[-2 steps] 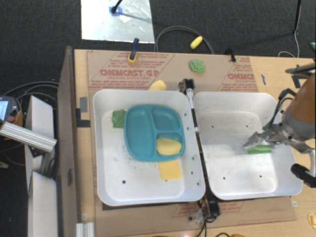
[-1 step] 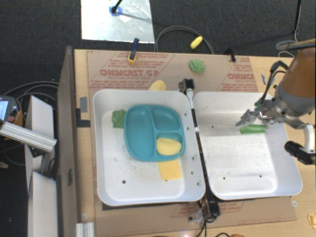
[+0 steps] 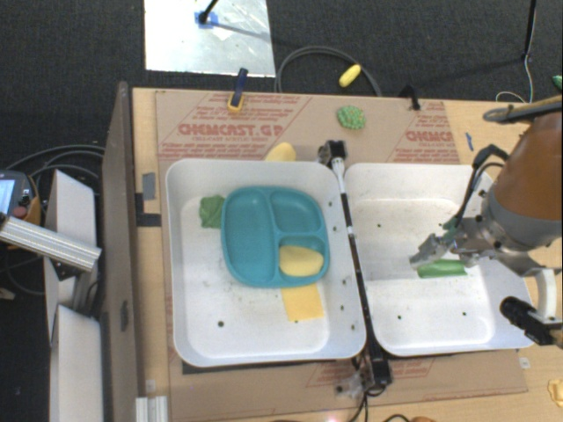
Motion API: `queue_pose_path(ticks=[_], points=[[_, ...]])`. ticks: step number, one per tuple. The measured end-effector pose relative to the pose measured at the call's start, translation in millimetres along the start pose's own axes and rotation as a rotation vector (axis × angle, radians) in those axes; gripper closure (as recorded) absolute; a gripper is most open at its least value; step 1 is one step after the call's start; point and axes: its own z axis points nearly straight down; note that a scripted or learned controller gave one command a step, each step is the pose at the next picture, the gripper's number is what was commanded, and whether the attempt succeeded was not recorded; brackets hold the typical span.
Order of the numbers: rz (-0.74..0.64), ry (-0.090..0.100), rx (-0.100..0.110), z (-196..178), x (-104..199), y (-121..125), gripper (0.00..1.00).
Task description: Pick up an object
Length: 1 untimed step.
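My gripper (image 3: 431,255) is low in the right bin (image 3: 396,323), just beside a green piece (image 3: 442,270) lying on the bin floor. Whether my fingers are spread or closed, I cannot tell. The piece looks flat on the floor, not lifted. Judgement: pick not done; grasp and lift remain. A teal tray (image 3: 255,236) sits in the left bin (image 3: 198,323).

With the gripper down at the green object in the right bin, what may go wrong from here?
1. The gripper is low over the green piece, which lies flat on the floor of the right bin. It may slip away instead of being lifted.
2. Coming down further, the gripper may press into the bin floor.
3. The view does not show a secure hold, so the lift may come up without it.
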Motion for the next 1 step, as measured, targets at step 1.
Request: queue_pose_path(ticks=[1], points=[[-0.007,-0.002,-0.006,8.4,98.9,37.2,1.0]])
